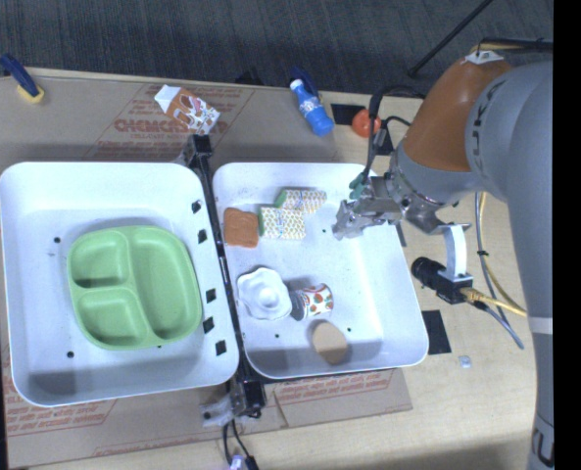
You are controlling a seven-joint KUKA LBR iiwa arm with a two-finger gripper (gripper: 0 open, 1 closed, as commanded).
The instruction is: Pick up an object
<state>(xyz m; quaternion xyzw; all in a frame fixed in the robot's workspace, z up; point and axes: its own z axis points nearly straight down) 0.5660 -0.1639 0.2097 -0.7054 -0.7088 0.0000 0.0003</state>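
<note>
1. My gripper (349, 218) hangs over the right bin (393, 292), near its upper right wall; I cannot tell its state.
2. Candidates lie to its left: two patterned blocks (292, 213) and an orange sponge-like piece (240, 227).
3. Below-left sit a white cup (263, 293), a small printed can (314, 301) and a brown disc (329, 341).
4. I judge nothing is grasped yet.

A divided tray (133, 287) lies in the left bin (25, 199); several small items (282, 222) lie in the right bin (398, 331).
</note>
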